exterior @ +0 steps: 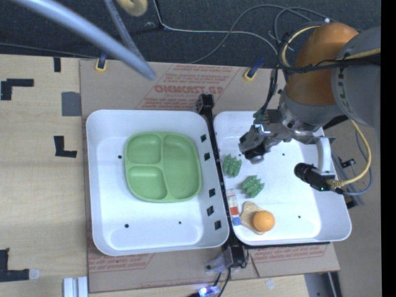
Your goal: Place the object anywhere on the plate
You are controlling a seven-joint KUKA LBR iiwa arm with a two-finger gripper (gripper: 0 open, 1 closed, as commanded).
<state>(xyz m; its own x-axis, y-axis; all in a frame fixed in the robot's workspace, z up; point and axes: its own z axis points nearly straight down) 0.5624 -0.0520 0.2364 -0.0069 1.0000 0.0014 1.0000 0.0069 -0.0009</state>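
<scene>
- The gripper (255, 146) hangs over the right bin (309, 224), near its upper left; whether its jaws are spread or pressed together cannot be told.
- At the gripper's 7 o'clock lies a green object (232, 164); at 6 o'clock, a second green piece (252, 185).
- An orange ball (263, 221) sits lower, at 6 o'clock.
- The green plate (163, 166) rests in the left bin (105, 190), at the gripper's 9 o'clock.

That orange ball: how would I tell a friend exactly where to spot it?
Find the right white bin, the one the arm reaches into. Look at its front edge, near the wall shared with the other bin. The orange ball rests against a pale egg-like object; the green toy pieces lie farther back.
</scene>
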